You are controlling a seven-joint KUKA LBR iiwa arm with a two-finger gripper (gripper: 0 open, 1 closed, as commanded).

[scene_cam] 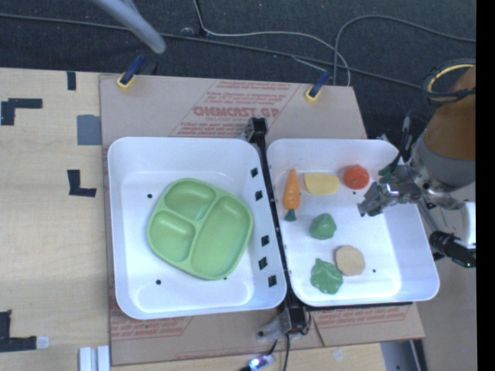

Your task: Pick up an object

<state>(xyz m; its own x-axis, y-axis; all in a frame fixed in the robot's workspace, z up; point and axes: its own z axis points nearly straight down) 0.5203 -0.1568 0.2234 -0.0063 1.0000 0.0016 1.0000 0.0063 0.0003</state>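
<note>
The right bin [402, 273] holds several toy foods: an orange carrot [291, 189], a yellow piece [320, 183], a red tomato [356, 176], a small green piece [323, 226], a tan round piece [349, 260] and a green leafy piece [326, 277]. My gripper [376, 200] hangs over the right side of this bin, just right of and below the tomato. I see nothing between its fingers, and their spread is unclear.
The left bin [128, 207] holds a green divided plate [201, 228]. A black divider with clips [265, 199] runs between the bins. The grey arm with its orange band [452, 122] comes in from the right. Cables lie behind the bins.
</note>
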